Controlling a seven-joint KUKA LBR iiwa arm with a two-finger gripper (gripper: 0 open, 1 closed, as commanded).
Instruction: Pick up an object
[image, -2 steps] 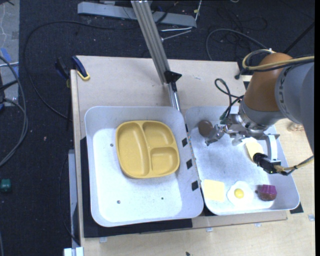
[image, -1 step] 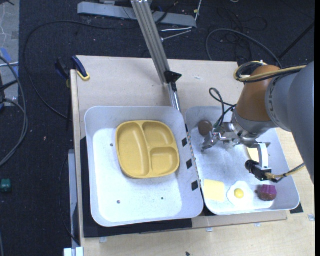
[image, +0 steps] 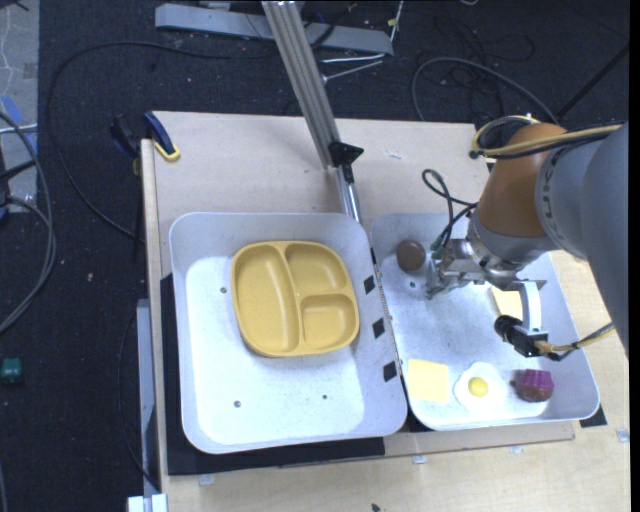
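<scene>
In the right bin (image: 440, 330) lie a brown round piece (image: 410, 255) at the back left, a pale yellow cheese square (image: 428, 380) and a fried egg (image: 478, 387) at the front, and a purple piece (image: 532, 385) at the front right. Another yellow slice (image: 507, 300) lies partly under the arm. My gripper (image: 440, 275) hangs low over the back of this bin, just right of the brown piece. No object shows in its grasp.
The left bin (image: 200, 400) holds a yellow divided plate (image: 295, 298). A slanted metal pole (image: 310, 90) stands behind the bins. The grey arm (image: 560, 190) with its orange band covers the right bin's back right corner.
</scene>
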